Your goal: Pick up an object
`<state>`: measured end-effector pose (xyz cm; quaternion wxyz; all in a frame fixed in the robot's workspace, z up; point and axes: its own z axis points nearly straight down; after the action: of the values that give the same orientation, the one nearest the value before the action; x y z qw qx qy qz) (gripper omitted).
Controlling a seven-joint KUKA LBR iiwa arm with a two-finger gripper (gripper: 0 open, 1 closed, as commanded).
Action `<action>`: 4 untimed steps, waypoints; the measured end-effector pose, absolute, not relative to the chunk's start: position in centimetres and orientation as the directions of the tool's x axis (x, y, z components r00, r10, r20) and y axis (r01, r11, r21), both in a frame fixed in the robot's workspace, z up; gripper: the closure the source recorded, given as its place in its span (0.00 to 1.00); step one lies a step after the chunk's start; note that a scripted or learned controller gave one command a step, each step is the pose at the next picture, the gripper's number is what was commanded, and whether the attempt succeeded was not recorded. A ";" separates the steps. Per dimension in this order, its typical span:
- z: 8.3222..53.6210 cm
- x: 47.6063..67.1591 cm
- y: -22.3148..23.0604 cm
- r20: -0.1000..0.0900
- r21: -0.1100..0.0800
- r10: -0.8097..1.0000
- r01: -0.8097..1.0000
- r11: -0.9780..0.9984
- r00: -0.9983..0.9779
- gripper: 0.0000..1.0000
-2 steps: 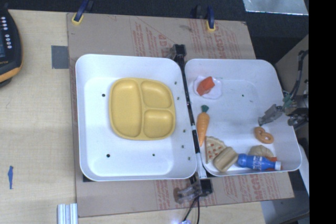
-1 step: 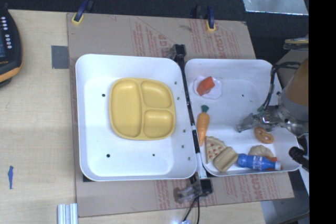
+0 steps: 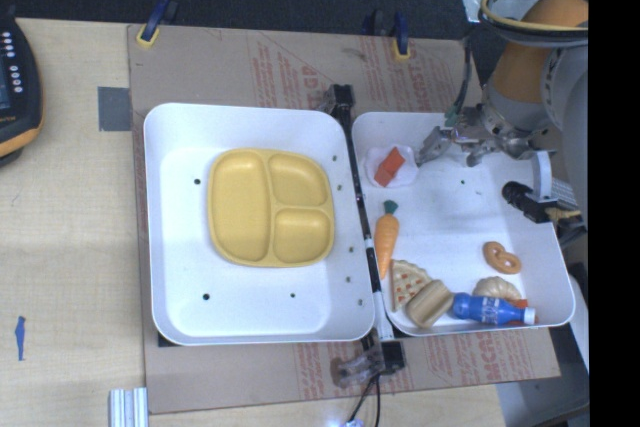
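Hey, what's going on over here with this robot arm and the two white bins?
A grey arm reaches in over the right bin, its gripper near the far edge, close to a red block. That bin also holds a toy carrot, a pretzel, a blue bottle and some bread-like pieces. The left bin holds a yellow divided tray. Nothing looks picked up yet.

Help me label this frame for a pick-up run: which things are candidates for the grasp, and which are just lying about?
Candidates, right bin:
red block
carrot
waffle
bread roll
blue bottle
pretzel

Lying about:
yellow divided plate, left bin
clamps
handheld controller
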<state>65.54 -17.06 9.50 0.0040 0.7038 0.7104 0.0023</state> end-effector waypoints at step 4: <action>9.2 57.8 -14.6 0.000 -0.008 1.000 1.000 0.000 0.000 1.00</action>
<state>57.79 -14.65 9.16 -0.0029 0.7072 0.7070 -0.0027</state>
